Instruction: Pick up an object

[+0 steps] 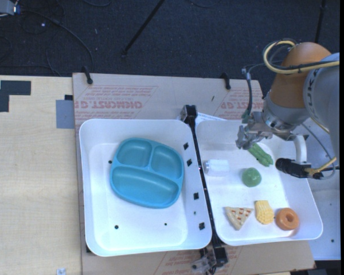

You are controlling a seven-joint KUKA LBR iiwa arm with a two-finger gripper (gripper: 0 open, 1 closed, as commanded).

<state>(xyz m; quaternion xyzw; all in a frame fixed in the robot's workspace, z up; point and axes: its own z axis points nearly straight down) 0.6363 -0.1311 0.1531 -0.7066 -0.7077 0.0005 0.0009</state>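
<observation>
Where the tool [247, 140] hovers, green pickle [260, 154] lying diagonally, upper-left to lower-right

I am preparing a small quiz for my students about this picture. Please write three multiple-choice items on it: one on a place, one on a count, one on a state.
1. Where does the blue divided plate lie?
A. in the left bin
B. in the right bin
C. on the wooden bench

2. How many compartments does the plate have?
A. two
B. three
C. five

3. How does the gripper stand to the long green vegetable?
A. far off, over the left bin
B. right above its upper end
C. under it

Key: 1 A, the plate rests inside the left bin. 2 B, two small and one long. 3 B, the gripper is at the vegetable's upper end.
</observation>
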